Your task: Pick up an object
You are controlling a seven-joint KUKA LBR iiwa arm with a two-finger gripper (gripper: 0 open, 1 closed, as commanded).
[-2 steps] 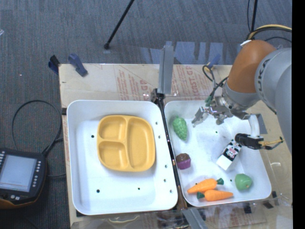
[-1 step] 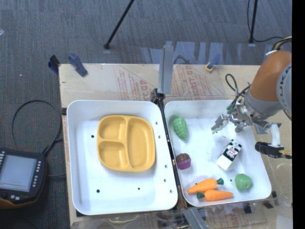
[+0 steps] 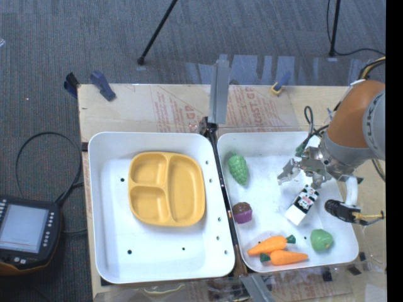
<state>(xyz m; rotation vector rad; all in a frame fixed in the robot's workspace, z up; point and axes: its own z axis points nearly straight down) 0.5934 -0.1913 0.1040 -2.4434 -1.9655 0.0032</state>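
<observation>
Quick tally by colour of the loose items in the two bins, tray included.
Green: 2, the bumpy green fruit and the green pepper
Orange: 2, the carrots
Purple: 1, the purple piece
White: 1, the small carton beneath the hand
Yellow: 1, the divided tray
Total: 7

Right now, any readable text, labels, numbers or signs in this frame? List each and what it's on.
Red print on the cardboard sheet behind the bins: upside down and blurred, not readable.
Black and white pattern on the small white carton in the right bin, under the gripper: too small to read.
Screen of the handheld pendant at the left edge: pale, nothing legible.
Yellow divided tray: no text seen.
</observation>
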